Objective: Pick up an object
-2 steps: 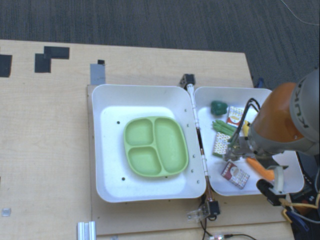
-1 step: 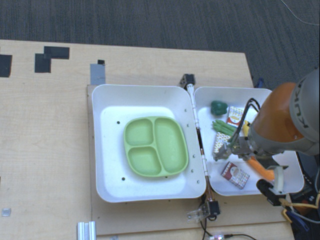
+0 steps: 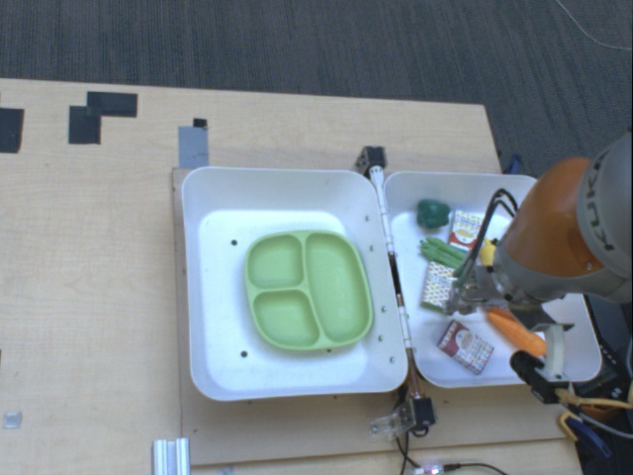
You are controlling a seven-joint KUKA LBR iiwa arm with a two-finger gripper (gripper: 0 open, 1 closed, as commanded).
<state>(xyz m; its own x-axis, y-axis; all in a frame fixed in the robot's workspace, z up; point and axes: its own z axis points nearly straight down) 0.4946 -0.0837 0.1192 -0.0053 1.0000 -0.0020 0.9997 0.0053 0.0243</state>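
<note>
Two shallow white bins sit side by side on a light wooden bench (image 3: 89,295). The left bin (image 3: 213,295) holds a green divided plate (image 3: 308,290) with three compartments, lying flat near the middle of the bin floor.

The right bin (image 3: 415,354) carries the small things. Near its far edge lies a dark green rounded object (image 3: 432,212). Just beside it, toward the arm, is a small white and red packet (image 3: 465,231). Below these lies a green elongated piece (image 3: 442,252), and touching it a patterned green and white packet (image 3: 438,285). Closer to the near edge a red and white packet (image 3: 465,345) lies tilted, and an orange carrot-like object (image 3: 515,332) lies just beside it, partly under the arm.

The grey arm with its orange band (image 3: 549,231) reaches in from the right and covers much of the right bin. The gripper (image 3: 463,295) is low over the bin — right at the edge of the patterned packet, between it and the orange object. The wrist body hides the tips, so I cannot tell if they are apart or together, or if anything is between them.
</note>
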